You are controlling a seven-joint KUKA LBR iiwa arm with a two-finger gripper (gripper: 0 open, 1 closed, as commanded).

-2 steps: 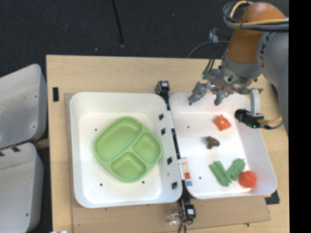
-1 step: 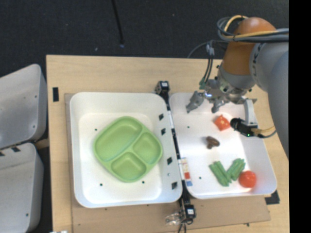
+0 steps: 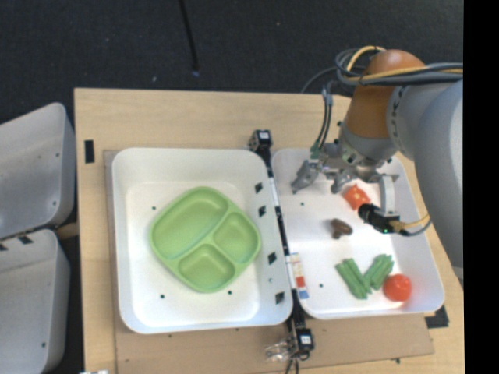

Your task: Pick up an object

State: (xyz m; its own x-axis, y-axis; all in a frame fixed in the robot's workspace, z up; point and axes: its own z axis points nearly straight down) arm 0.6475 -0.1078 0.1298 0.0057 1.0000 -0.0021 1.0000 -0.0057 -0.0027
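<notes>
Gripper (image 3: 320, 181) spread wide with nothing between the tips, low over the far end of the right bin (image 3: 318, 244), close to its wall on the side of the left bin

Nearest to the gripper: orange piece (image 3: 356, 197), just beside it toward the arm, partly under the wrist and its cables. Probably the easiest target, yet not between the tips as placed now. To do this well, shift toward the arm until the piece sits midway between the tips, then go straight down and close only once level with it. Looks small and rounded, so likely to squirt out under an off-centre pinch.

A little farther, toward the front of the bin: brown lump (image 3: 341, 227), lying alone on bare white floor. A fair second choice, with room around it for both tips. Worth squaring the tips across its short side.

Farther on toward the front: green pods (image 3: 362, 275), a loose bunch lying flat, and touching or almost touching them a red ball (image 3: 398, 287) close to the front corner. Less inviting; pods thin and low, ball likely to roll and crowded by the wall.

Farthest, across the wall in the left bin (image 3: 125, 209): green plate (image 3: 204, 238), broad and flat, poor for a pinch except at the rim.

Best kept clear of the wall between the bins on the way down, and lifted slowly to check that something has really come up off the desk (image 3: 93, 107)
</notes>
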